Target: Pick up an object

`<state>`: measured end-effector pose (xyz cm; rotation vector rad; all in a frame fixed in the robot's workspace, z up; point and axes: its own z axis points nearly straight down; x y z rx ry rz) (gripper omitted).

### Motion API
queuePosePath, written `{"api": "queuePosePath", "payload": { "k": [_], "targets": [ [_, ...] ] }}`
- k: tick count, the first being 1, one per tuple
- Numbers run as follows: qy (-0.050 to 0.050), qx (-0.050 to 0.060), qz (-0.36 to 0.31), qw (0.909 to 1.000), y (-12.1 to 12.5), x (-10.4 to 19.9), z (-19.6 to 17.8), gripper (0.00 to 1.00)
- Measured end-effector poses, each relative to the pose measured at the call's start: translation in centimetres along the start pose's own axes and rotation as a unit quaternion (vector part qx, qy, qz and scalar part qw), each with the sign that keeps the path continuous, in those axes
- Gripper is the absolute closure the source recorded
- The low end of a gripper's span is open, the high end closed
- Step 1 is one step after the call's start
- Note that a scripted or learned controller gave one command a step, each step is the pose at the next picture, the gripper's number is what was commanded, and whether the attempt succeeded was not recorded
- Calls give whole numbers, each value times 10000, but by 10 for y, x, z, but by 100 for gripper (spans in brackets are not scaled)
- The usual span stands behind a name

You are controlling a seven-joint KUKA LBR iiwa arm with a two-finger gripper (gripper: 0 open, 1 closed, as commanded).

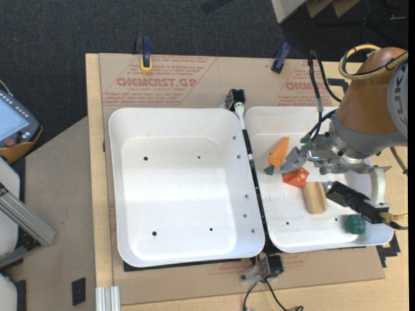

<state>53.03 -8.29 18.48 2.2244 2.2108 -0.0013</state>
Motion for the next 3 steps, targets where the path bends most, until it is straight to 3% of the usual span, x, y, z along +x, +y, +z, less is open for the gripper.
{"api": "queuePosePath", "payload": {
  "k": [1, 2, 3],
  "targets": [
    [32, 12, -35, 10000, 55, -19, 102, 0],
    [24, -43, -37, 10000, 57, -18, 84, 100],
    [39, -75, -90, 9999, 63, 80, -72, 100]
  ]
}}
